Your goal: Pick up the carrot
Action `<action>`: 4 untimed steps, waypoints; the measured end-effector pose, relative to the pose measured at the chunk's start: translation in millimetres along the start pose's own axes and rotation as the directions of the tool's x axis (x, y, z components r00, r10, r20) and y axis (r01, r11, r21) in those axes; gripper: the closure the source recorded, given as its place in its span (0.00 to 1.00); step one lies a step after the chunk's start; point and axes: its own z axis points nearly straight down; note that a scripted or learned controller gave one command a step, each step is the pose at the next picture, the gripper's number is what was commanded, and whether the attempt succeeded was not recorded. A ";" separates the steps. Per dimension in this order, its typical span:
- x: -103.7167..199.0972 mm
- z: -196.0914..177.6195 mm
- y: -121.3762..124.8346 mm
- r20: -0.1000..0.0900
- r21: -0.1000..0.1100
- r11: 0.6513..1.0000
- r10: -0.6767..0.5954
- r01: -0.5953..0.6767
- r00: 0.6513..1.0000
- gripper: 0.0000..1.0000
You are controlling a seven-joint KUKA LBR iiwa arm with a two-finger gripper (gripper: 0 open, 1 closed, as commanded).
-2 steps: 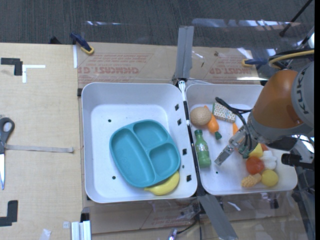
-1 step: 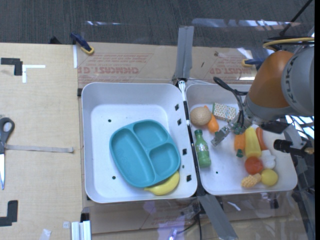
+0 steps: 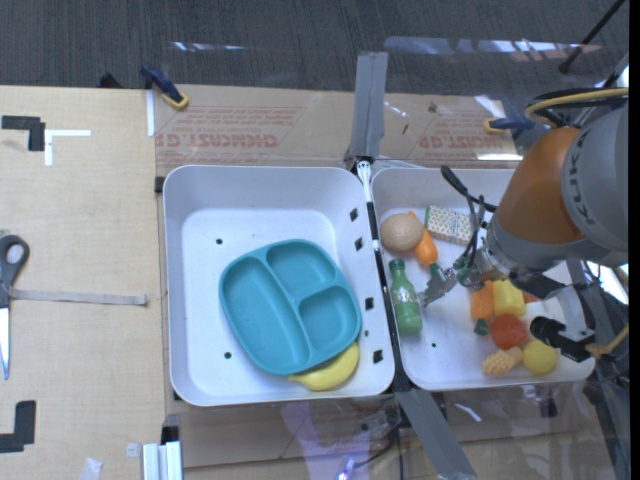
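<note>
**Arm low over the right bin, carrot beside the bottle**

The bench (image 3: pixel 80 368) has a pale wooden top, and behind the bins lies a flat sheet of brown cardboard (image 3: pixel 260 128) with red printed letters. Beyond the bench the floor (image 3: pixel 250 18) is dark grey carpet. On the wood at the left I see a pair of scissors with grey handles (image 3: pixel 8 278), cut off by the picture edge, and some black tape marks.

The left white plastic bin (image 3: pixel 190 298) holds a teal plastic plate with three compartments (image 3: pixel 288 306); a yellow toy banana (image 3: pixel 330 370) lies at its lower edge, partly under the plate. The right white plastic bin (image 3: pixel 440 358) holds a round beige toy potato (image 3: pixel 401 232), a green toy bottle (image 3: pixel 405 298), a pale printed box (image 3: pixel 448 224), and — lower right — a heap of red, yellow and orange toy foods (image 3: pixel 510 333) which are hard to tell apart.

The small orange toy carrot (image 3: pixel 427 248) lies in the right bin, touching the potato, just above the bottle, near the dividing wall.

The grey arm with the orange band (image 3: pixel 545 203) covers the right part of this bin. Its hand (image 3: pixel 440 286) points down-left, near the bottle and just below the carrot — the metal fingers look slightly apart, with nothing between them. What lies under the arm is hidden.
</note>
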 end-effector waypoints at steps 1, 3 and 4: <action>1.4 0.3 18.2 0.002 0.001 0.956 0.293 -0.293 0.956 0.00; -0.7 -8.2 39.3 0.005 0.004 0.796 0.605 -0.605 0.796 1.00; 14.5 0.5 -25.9 0.001 0.002 0.824 0.566 -0.566 0.824 1.00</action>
